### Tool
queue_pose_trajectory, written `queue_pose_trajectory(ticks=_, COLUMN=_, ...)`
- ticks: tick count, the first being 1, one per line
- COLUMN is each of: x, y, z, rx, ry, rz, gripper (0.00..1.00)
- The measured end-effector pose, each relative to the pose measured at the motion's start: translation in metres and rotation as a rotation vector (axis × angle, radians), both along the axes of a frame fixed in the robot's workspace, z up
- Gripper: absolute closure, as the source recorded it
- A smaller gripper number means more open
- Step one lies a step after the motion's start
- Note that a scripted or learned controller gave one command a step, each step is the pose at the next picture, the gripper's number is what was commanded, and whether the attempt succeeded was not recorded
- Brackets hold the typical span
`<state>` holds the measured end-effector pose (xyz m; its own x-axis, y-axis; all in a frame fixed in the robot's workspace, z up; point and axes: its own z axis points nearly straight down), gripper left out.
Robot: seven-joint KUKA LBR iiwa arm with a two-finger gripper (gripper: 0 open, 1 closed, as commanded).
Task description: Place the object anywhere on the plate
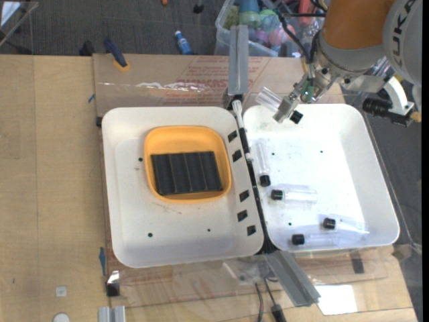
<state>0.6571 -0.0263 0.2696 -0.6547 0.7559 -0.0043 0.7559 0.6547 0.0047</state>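
Observation:
An orange plate [187, 137] lies in the left bin [127, 233]. A black ridged slab [186, 172] rests flat on the plate, covering most of its middle. My gripper [290, 113] hangs over the far left corner of the right bin [348, 133], well away from the plate. A clear tube [268, 98] shows just left of the gripper at the bin's rim. Whether the gripper holds it is unclear.
Several clear tubes with black caps lie in the right bin: one upright along the left wall [259, 161], one mid-bin [295, 194], two near the front [343, 225] [315, 238]. A grey divider bar [236, 66] runs between the bins. A box of coloured items [268, 12] stands behind.

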Motion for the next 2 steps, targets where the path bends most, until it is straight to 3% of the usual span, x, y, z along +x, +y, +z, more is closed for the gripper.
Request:
queue_pose_trajectory(ticks=1, x=0.000, y=0.000, z=0.000, rx=0.000, ry=0.000, rz=0.000, gripper=0.00)
queue_pose_trajectory(ticks=2, x=0.007, y=-0.002, z=-0.029, rx=0.000, ry=0.006, rz=0.073, gripper=0.00)
